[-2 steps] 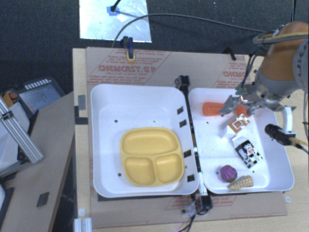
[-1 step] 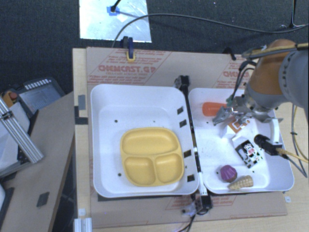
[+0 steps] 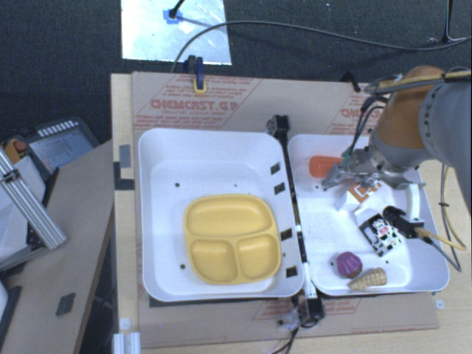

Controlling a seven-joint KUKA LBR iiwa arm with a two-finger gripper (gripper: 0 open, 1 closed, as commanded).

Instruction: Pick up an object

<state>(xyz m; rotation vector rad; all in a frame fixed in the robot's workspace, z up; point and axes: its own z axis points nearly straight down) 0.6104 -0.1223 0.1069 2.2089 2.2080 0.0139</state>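
My gripper (image 3: 341, 178) hangs low over the upper left part of the right bin (image 3: 428, 275), at the end of the grey arm reaching in from the right. Just to its upper left lies an orange object (image 3: 321, 166), partly covered by the gripper. A small white and orange item (image 3: 361, 192) lies right beside the gripper's lower right. Nearer the bin's front sit a purple round object (image 3: 348, 263) and a tan ridged cone (image 3: 368, 278). A black and white patterned block (image 3: 379, 235) lies mid-bin.
The left bin (image 3: 158, 198) holds a yellow divided tray (image 3: 231, 238). A black divider with clips (image 3: 289, 198) runs between the bins. A cardboard sheet (image 3: 221, 102) lies under both bins, and a side table (image 3: 51, 220) stands to the left.
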